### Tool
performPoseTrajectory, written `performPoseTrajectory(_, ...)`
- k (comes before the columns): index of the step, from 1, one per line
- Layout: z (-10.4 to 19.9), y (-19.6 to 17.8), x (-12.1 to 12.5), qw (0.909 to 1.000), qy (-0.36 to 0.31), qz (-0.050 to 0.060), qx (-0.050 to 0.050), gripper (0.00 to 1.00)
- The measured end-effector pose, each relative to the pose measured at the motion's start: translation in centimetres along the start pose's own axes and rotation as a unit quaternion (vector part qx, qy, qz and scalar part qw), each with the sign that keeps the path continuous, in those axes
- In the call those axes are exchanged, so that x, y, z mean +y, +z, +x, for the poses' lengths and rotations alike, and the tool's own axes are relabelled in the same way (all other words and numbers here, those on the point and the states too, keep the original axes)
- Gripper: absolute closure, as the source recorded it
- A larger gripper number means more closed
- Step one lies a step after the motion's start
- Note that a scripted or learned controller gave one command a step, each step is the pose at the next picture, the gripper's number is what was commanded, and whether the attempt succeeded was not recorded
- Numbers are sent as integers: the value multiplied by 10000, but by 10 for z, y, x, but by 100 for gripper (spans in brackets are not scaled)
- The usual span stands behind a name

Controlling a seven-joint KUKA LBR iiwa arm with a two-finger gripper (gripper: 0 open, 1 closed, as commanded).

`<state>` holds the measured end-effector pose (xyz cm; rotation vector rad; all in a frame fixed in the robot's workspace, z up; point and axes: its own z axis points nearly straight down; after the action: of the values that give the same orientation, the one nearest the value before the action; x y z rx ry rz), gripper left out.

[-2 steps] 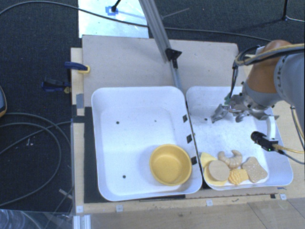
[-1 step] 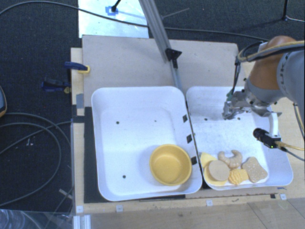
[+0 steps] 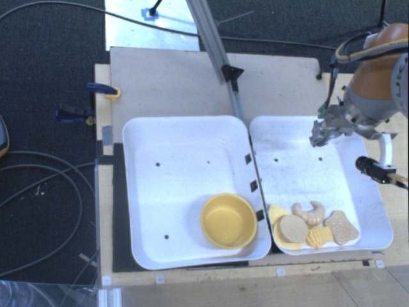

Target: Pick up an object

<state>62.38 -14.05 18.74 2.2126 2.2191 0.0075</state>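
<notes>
Nothing picked up yet: the jaws (image 3: pixel 317 139) hang over the right bin's (image 3: pixel 377 232) far end, their state unclear, well apart from the food pieces (image 3: pixel 314 224)

I see two smooth white plastic bins (image 3: pixel 192 133), a glossy yellow plastic bowl (image 3: pixel 229 220), a matt wooden bench (image 3: pixel 172 82), and a brushed-metal pole (image 3: pixel 208 24).
</notes>
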Motion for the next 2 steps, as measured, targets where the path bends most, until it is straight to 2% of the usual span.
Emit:
performPoseTrajectory(1, 0, -21, 1, 10000, -6, 23, 8, 100)
performPoseTrajectory(2, 59, -30, -17, 10000, -38, 35, 22, 100)
